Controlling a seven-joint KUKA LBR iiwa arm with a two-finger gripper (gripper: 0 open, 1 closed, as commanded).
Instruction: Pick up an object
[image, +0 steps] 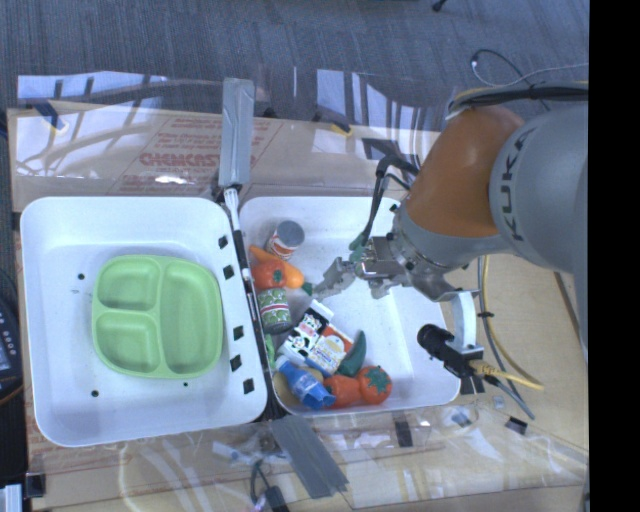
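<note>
claw (335, 278) over right bin (420, 390), jaws spread wide, nothing betw them | targets piled along bin's left side, nearest = milk carton (317, 340) just below claw | judge: drop straight, straddle 1 item, avoid neighbours | count: 2 bins, 1 green tray (157, 315) in left bin (60, 400), 1 can (287, 238), 1 carton

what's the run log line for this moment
phase: reaching | gripper: open, holding nothing, above right bin | nearest: milk carton | left bin: green plate
</note>
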